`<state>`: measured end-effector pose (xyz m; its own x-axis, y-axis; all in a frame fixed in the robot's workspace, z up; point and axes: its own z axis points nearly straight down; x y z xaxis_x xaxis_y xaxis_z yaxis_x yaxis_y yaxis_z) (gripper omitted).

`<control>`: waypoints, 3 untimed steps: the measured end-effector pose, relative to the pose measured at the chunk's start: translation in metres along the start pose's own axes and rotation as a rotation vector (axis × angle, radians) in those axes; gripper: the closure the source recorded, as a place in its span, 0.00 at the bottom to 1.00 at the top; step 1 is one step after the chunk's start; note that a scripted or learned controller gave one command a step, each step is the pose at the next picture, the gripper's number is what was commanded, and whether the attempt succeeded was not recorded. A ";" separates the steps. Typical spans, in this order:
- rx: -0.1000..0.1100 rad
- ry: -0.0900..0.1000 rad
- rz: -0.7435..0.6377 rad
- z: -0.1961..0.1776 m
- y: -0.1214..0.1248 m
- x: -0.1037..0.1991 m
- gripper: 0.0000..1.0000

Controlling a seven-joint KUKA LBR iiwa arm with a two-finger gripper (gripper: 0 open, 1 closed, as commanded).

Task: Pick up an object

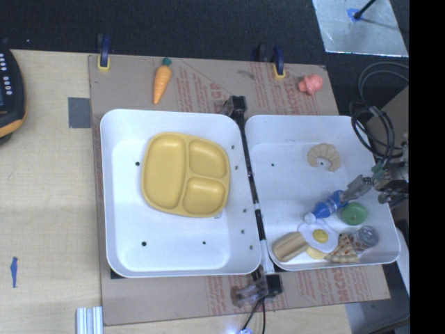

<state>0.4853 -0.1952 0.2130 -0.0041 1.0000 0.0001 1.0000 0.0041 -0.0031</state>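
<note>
Approach step, nothing lifted yet: pincer (353,186) low at right bin (292,134), touching blue object (325,207) near green piece (352,214); opening impossible to judge. Next: close squarely, then lift

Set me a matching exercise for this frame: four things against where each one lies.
Things:
1. carrot
2. yellow plate
3. croissant
4. pink toy

Places:
A. in the left bin
B. on the board behind the right bin, outside it
C. in the right bin
D. on the board behind the left bin, outside it

Pairs: 1-D, 2-A, 3-C, 4-B
</note>
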 end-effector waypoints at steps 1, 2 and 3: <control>-0.016 -0.005 0.000 0.105 0.014 -0.017 0.00; -0.008 -0.001 -0.004 0.120 0.079 -0.016 0.00; -0.012 -0.003 -0.004 0.090 0.176 -0.017 0.00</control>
<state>0.6613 -0.2110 0.1225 -0.0082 1.0000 -0.0030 0.9999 0.0082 0.0090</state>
